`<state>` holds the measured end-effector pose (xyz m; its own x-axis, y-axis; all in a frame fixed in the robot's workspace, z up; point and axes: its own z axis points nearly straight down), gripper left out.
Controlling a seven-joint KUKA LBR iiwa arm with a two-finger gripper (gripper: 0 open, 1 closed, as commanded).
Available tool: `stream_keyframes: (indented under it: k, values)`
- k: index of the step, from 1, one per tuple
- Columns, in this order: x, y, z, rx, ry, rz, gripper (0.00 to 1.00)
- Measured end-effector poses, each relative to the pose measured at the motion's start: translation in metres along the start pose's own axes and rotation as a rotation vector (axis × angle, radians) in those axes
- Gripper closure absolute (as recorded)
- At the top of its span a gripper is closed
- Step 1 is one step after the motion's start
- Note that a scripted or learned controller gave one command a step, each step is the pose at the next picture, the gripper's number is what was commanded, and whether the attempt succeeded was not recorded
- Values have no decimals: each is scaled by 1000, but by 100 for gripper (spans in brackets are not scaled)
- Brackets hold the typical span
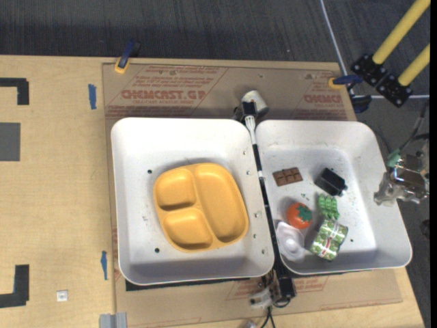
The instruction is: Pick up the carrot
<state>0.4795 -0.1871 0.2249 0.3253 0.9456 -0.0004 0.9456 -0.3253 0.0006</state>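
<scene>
Wooden bench (54,203) carries two white bins side by side. Gripper (399,183) sits at the right bin's (362,142) right rim; whether it is apart or together, cannot tell. Carrot (299,214) lies near that bin's middle, left of a green block (327,206), above a white cup (289,241). Brown bar (287,177) and black block (331,180) lie toward the far edge. Left bin (136,149) bears a yellow divided plate (235,214).

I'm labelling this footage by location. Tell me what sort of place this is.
Probably a robotics lab test bench. Two shallow white plastic bins sit side by side on a sheet of brown printed cardboard, one holding a yellow three-compartment plastic tray, the other small toy items including an orange carrot.
</scene>
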Motion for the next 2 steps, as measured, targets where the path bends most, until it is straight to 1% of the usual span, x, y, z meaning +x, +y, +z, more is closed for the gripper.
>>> stream_keyframes:
  k: [1,2]
  values:
    - [-2,1,-74,0,0,277,100]
    - [60,-21,9,4,1,348,100]
